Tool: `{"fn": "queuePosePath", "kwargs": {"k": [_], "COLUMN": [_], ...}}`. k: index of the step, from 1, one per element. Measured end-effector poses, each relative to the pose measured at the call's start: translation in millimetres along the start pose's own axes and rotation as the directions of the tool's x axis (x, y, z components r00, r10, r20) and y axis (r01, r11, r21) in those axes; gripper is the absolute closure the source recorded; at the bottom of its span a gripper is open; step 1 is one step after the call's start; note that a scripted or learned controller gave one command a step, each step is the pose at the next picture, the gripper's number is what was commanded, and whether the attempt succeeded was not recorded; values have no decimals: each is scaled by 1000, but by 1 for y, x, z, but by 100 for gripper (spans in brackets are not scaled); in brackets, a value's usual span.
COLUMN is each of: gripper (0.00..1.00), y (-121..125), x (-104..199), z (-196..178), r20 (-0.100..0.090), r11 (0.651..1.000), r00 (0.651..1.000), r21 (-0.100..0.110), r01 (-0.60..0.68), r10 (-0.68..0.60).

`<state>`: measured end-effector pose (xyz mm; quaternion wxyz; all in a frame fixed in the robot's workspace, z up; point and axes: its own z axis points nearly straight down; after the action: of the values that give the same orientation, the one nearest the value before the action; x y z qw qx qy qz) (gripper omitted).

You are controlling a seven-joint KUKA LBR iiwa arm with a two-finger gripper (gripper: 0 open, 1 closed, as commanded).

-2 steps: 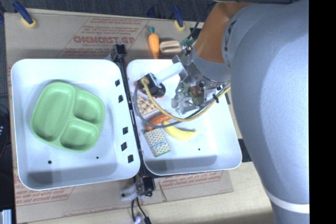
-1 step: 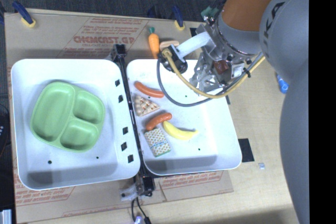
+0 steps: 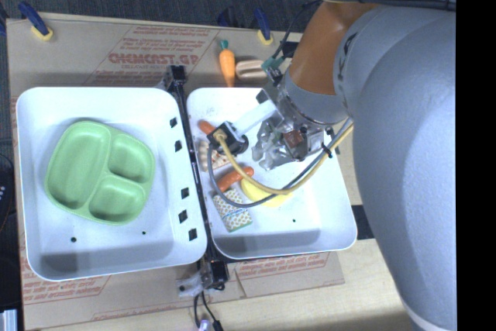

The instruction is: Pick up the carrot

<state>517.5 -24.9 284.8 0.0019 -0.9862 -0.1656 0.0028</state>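
An orange carrot [image 3: 225,66] with a green top lies on the cardboard just behind the right bin [image 3: 329,225], outside it. Inside that bin, a smaller orange piece [image 3: 231,179] lies near the middle left, and another orange-red bit [image 3: 205,126] lies near the back left. My gripper [image 3: 273,146] hangs low over the middle of the right bin, just right of these pieces and in front of the carrot. Nothing can be made out between its fingers.
A yellow banana [image 3: 265,195] and a patterned packet [image 3: 233,212] lie in the right bin's front half. A beige item [image 3: 249,70] sits beside the carrot behind the bin. The left bin [image 3: 35,112] holds a green divided plate [image 3: 99,170].
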Motion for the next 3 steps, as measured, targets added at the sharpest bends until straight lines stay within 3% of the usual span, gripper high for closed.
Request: {"fn": "queuePosePath", "kwargs": {"k": [1, 2, 3], "gripper": [100, 100, 100], "y": [13, 22, -2], "x": [21, -46, -43], "z": [-117, 21, -53], "r20": [-3, 0, -3], "r11": [999, 992, 993], "r00": [999, 992, 993], "r21": [-2, 1, -2], "r01": [33, -128, -122], "r10": [-33, 128, 122]}}
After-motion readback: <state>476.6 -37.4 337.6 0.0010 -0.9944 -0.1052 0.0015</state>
